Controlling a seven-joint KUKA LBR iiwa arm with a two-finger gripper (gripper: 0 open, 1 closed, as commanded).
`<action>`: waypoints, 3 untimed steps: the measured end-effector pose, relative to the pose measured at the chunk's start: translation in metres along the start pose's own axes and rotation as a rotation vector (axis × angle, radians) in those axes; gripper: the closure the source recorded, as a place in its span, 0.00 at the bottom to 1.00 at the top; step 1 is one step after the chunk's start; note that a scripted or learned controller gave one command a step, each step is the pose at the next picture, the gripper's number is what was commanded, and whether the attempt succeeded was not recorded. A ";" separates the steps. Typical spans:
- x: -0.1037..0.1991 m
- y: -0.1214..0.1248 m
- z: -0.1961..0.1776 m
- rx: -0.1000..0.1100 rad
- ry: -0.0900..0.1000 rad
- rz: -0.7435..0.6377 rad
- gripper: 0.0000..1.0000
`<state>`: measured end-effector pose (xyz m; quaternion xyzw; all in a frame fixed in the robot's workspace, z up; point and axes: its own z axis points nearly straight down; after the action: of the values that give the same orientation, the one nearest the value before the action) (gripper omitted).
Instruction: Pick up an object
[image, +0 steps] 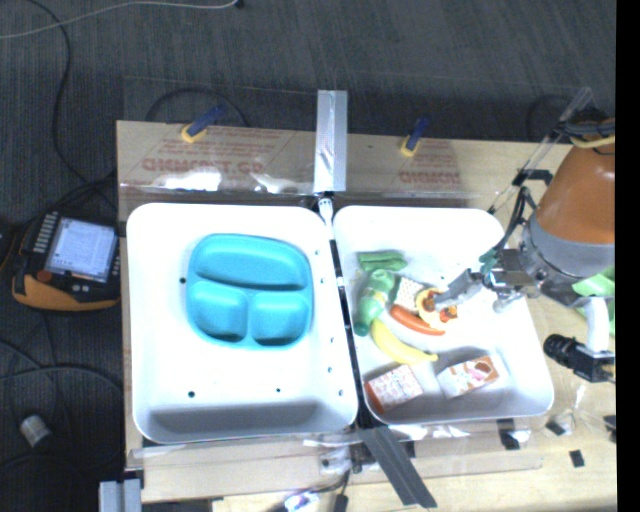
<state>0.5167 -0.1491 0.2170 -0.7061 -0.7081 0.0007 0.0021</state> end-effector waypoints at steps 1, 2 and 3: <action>-0.019 0.024 0.123 -0.001 0.000 0.070 0.00; 0.041 -0.034 0.115 0.003 0.000 0.201 0.00; 0.020 0.095 0.128 -0.014 -0.007 0.107 0.00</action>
<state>0.6109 -0.1288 0.0890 -0.7431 -0.6692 -0.0019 -0.0054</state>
